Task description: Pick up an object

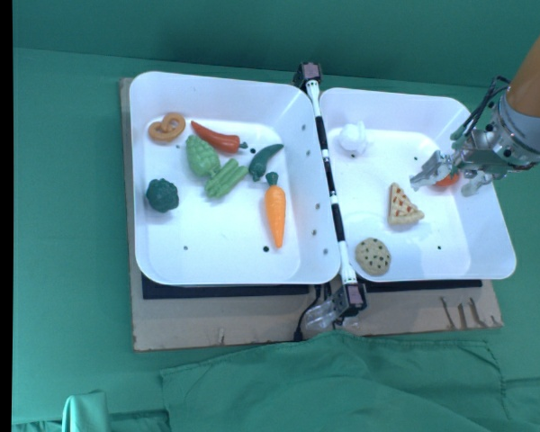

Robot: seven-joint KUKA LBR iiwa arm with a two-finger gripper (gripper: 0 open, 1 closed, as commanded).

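At the right of the frame, the arm (pixel 535 79) is cut off by the picture's edge above its orange band. The gripper (pixel 452 173) covers most of a small orange-red object (pixel 446 180) in the right bin (pixel 486 241), too hidden to identify. Along the bottom edge, the folded green cloth (pixel 342 385) is cropped.

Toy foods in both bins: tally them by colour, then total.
Green: 4 (broccoli, artichoke, bean pods, dark pepper)
Orange or red: 3 (carrot, chilli, piece at the gripper)
Tan: 3 (pretzel, pizza slice, cookie)
White: 1 (white piece)
Total: 11
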